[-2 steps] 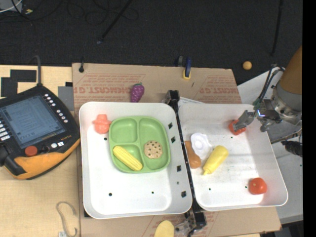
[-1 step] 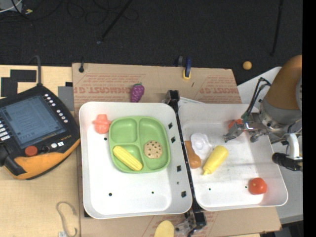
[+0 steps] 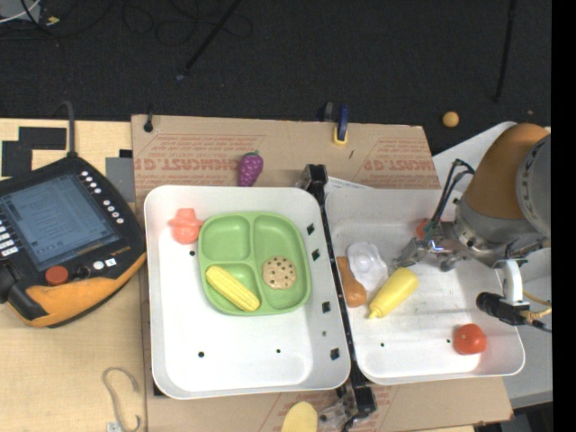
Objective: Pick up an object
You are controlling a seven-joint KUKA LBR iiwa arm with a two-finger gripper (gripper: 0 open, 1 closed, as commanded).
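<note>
**Arm low over the right bin, yellow bottle nearest**

The gripper (image 3: 430, 248) sits low in the right-hand shallow white bin (image 3: 504, 363); whether it is released or clenched I cannot tell. Just beside it, toward the bin's middle, lies a yellow plastic squeeze bottle (image 3: 392, 293) on its side, tilted. It looks light, stiff and smooth, likely to roll or slip, so a hold across its round body seems best. A crumpled clear plastic piece (image 3: 366, 260) lies just beside the bottle; a red tomato-like ball (image 3: 469, 338) lies near the bin's front edge.
</note>
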